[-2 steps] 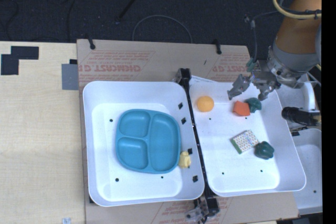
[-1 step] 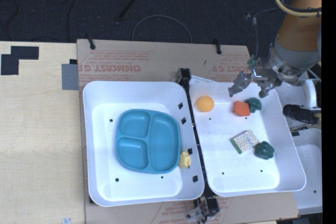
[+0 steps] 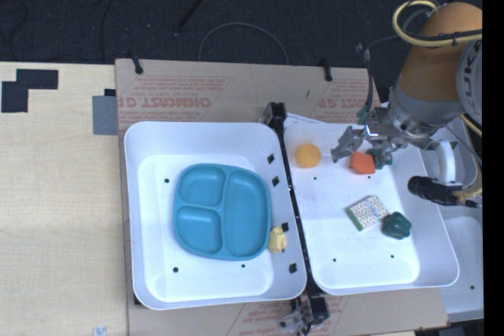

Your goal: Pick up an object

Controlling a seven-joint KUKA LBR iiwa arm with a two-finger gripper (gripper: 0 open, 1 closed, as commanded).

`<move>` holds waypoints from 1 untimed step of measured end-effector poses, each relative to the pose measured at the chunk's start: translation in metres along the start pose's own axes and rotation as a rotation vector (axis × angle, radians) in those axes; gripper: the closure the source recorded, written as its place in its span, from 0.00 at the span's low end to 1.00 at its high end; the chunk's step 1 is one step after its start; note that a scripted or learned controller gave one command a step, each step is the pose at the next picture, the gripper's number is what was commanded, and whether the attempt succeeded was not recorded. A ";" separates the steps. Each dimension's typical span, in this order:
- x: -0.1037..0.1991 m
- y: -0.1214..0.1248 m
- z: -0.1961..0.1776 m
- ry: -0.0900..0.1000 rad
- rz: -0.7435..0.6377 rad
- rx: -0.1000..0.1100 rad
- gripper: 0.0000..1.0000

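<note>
My gripper hovers over the back of the right bin, fingers spread wide, so it is open. A small orange-red object lies right under it, in the gap between the two fingertips, and they do not press on it. An orange ball rests to the left near the bin's back left corner. Nearer the front lie a flat patterned pad and a dark green lump.
The left bin carries a blue divided plate, with a small yellow object by its right wall. A black divider runs between the bins. Bare floor in the right bin lies along its front.
</note>
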State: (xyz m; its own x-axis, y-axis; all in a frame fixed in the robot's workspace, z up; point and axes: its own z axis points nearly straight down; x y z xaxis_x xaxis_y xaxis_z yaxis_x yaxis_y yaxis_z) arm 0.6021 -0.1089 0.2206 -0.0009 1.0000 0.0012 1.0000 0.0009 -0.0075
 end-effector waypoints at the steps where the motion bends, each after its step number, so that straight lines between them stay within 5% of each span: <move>1: 0.000 -0.004 0.065 0.000 0.001 0.002 0.00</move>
State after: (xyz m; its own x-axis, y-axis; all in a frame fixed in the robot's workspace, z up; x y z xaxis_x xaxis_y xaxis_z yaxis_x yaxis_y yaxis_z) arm 0.5981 -0.1093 0.1560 0.0000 1.0000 0.0015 1.0000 0.0000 -0.0100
